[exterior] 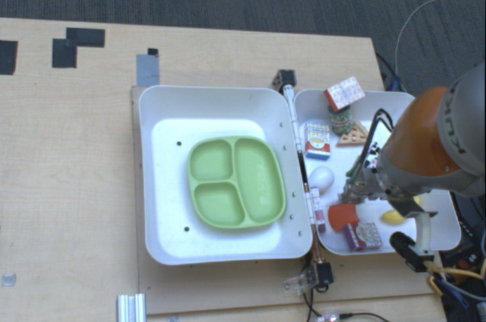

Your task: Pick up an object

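My gripper point(355, 191) reaches down into the right bin point(448, 237), mostly hidden under the grey and orange arm point(425, 142). Its tip is just above a red block point(342, 215) and to the right of a white egg point(322, 178). A purple and silver packet point(363, 235) lies just in front of the red block. A yellow piece point(392, 217) peeks out from beneath the arm. Farther back lie a small blue and red carton point(317, 140), a pizza slice toy point(351, 134), a small jar point(341, 118) and a red and white box point(344, 93).
The left bin point(163, 161) holds a green divided plate point(235, 181). A rail of clips point(300, 161) runs between the two bins. Cables point(456, 282) lie at the bench's front right corner.
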Tool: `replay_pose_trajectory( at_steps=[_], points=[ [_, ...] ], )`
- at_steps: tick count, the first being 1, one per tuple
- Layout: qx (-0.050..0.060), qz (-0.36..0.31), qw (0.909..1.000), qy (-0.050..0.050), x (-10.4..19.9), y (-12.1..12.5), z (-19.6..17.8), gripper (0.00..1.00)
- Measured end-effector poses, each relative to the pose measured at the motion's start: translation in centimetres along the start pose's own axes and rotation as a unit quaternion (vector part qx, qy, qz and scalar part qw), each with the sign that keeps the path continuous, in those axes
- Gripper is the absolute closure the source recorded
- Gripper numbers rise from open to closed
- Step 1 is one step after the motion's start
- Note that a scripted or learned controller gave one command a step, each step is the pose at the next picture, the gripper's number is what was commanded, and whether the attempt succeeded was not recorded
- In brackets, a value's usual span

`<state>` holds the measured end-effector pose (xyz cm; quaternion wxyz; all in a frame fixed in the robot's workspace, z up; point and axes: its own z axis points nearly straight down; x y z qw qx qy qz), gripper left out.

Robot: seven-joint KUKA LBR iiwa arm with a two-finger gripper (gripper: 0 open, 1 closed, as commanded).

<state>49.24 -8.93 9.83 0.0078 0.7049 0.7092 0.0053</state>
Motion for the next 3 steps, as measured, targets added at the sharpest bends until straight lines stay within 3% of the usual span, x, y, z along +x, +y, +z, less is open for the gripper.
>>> replay_pose_trajectory(
  at_steps=[1,2,3],
  points=[
    [0.001,0.000,1.0000,0.000,0.0,0.0,0.0,0.00],
    [-0.002,-0.001,1.0000,0.000,0.1,0.2,-1.0,1.00],
    [-0.002,-0.001,1.0000,0.000,0.1,0.2,-1.0,0.00]
  ],
)
